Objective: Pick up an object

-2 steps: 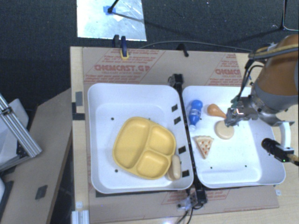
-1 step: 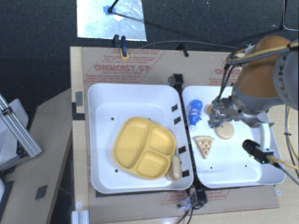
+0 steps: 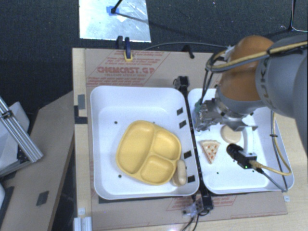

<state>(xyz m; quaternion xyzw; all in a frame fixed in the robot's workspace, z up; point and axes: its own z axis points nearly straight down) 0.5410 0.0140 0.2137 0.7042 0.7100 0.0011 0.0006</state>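
- Claw (image 3: 206,117) low in right bin (image 3: 269,182), beside pizza slice toy (image 3: 210,150), presumably to pick.
- Cannot tell claw's opening or hold.
- Yellow tray (image 3: 147,150) resting in left bin (image 3: 110,105).

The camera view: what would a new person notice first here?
First, the yellow divided tray lying in the left bin, with a small beige piece at its lower right edge. Next, the grey and orange arm over the right bin, above a pizza slice toy and a pale round disc.
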